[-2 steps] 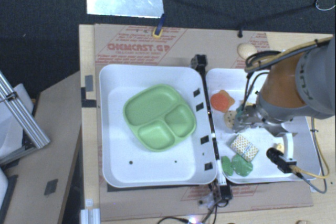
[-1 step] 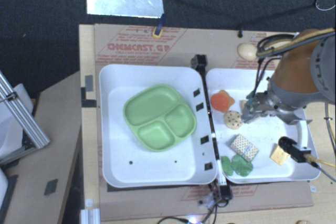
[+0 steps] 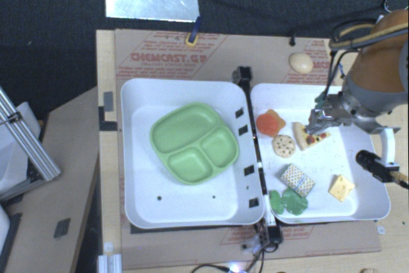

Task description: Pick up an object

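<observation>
so the pincer [image 3: 316, 126] is hovering right over the pizza slice [image 3: 308, 136] in the right bin [image 3: 374, 201], can't tell if it's gripping. cookie [image 3: 283, 146] is sitting just beside the slice.

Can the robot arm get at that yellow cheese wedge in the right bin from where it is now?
Probably yes. The cheese wedge lies by itself on the floor of the right bin, nothing on or against it. The gripper hovers over the pizza slice in the same bin.
</observation>
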`<state>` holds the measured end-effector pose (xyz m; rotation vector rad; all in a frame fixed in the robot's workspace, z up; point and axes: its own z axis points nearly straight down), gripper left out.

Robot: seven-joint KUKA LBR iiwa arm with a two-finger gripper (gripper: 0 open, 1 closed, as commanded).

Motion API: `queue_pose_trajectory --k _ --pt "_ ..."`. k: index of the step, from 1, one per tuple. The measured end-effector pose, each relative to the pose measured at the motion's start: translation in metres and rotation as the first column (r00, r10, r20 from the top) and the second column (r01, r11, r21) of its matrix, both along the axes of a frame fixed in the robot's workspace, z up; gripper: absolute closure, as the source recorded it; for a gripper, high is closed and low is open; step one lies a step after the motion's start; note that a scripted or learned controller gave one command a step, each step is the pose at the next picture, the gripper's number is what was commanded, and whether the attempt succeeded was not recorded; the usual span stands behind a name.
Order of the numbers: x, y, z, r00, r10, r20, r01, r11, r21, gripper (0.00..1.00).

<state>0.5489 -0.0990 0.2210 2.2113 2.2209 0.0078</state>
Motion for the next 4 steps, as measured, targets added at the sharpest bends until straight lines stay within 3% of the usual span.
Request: queue_pose_trajectory --k 1,3,4 --pt "0.001 0.000 0.003 1.000 0.001 -0.006 -0.001 1.000 0.002 1.00" --pt "0.045 0.082 -0.002 1.000 0.005 -0.005 -0.005 1.000 0.004 1.00" --pt "0.050 0.135 0.001 1.000 0.006 -0.006 -0.006 1.000 0.004 1.00"
